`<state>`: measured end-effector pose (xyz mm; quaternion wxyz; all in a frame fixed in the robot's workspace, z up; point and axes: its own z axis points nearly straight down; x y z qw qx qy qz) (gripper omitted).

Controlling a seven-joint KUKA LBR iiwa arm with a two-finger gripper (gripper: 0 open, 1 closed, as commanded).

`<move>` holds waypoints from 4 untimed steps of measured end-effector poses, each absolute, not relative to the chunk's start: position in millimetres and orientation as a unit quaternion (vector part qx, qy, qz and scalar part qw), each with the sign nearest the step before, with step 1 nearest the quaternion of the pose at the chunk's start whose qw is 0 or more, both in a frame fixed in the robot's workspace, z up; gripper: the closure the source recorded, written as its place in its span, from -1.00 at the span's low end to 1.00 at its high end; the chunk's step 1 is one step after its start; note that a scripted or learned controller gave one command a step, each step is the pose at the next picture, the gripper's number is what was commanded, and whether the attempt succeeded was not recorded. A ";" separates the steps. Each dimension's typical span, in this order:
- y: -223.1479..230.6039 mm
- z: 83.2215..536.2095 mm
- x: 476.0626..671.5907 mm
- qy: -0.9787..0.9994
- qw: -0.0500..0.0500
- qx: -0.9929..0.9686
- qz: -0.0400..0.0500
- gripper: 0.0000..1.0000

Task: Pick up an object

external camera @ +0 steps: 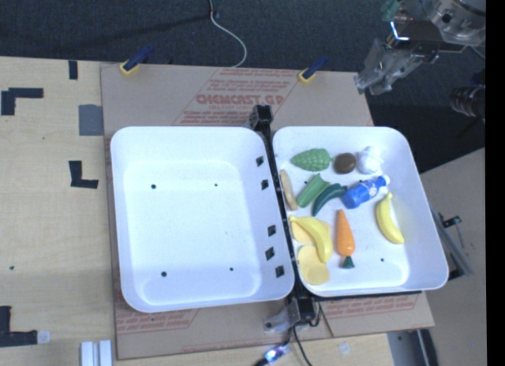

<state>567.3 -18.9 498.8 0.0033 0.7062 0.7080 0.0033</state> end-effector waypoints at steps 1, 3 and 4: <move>-23.2 537.0 605.8 0.708 0.003 0.707 0.001 1.00; 6.5 332.4 666.3 0.708 -0.006 0.706 -0.007 1.00; 10.6 447.5 640.3 0.708 0.003 0.706 0.003 1.00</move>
